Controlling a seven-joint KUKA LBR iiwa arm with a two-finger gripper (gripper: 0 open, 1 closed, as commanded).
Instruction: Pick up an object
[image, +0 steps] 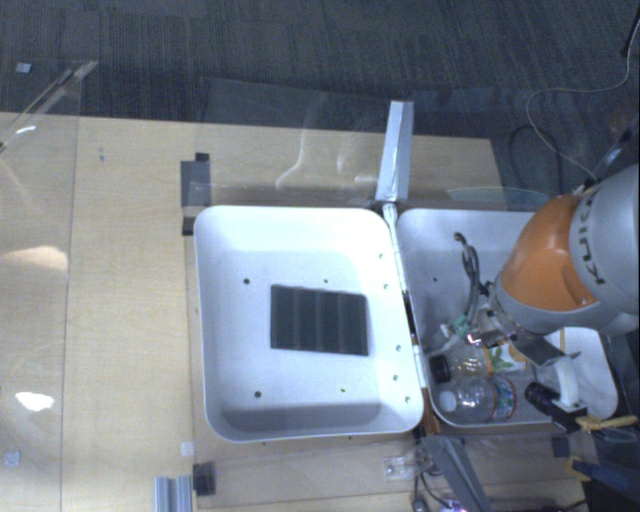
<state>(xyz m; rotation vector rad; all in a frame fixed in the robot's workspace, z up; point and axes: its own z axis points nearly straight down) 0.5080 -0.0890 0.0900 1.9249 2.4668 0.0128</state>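
Note:
My gripper (470, 338) is low in the right bin (430, 250), near its front left corner, under the grey arm with the orange band (545, 265). Just in front of it lies a clear plastic bottle-like thing (472, 393), close to or touching the gripper; I cannot see whether anything is held. A dark ribbed rectangular block (320, 320) lies flat in the middle of the left bin (230, 250), well apart from the gripper.
A white crumpled thing (590, 378) lies at the right bin's front right, partly behind the arm. A thin wall (397, 290) divides the two bins. A metal upright (395, 150) stands behind the bins where they meet.

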